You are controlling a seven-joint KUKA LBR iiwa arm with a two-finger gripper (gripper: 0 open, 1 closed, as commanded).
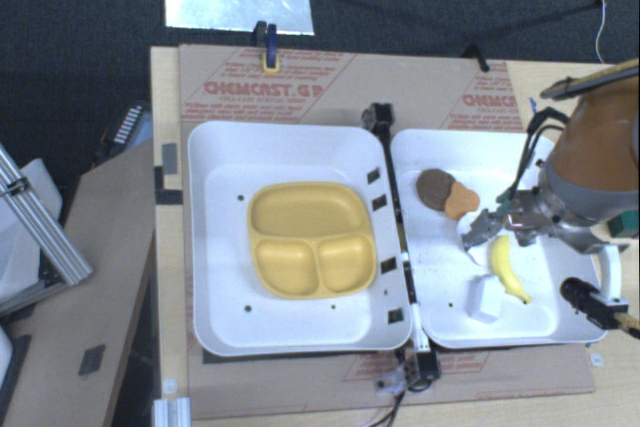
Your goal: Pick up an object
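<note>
I am watching the gripper point(483, 231) hanging low in the right bin point(440, 320); I cannot tell how it is set; the banana point(507, 269) is lying just beside it, toward the near wall, its long axis running away from the tool toward the front right corner.

- "CHEMCAST GP" in red capitals on the brown protective sheet point(300, 75) covering the counter, behind the left bin; readable, last letters a bit soft.
- Same red print repeats on the sheet behind the right bin point(490, 100), set at a slant; partly cut off, reads as "CHEMCAST".
- More red lettering on the sheet's front strip point(360, 367) below the bins; too small and hidden to read.
- No other legible text, numbers or labels.
</note>
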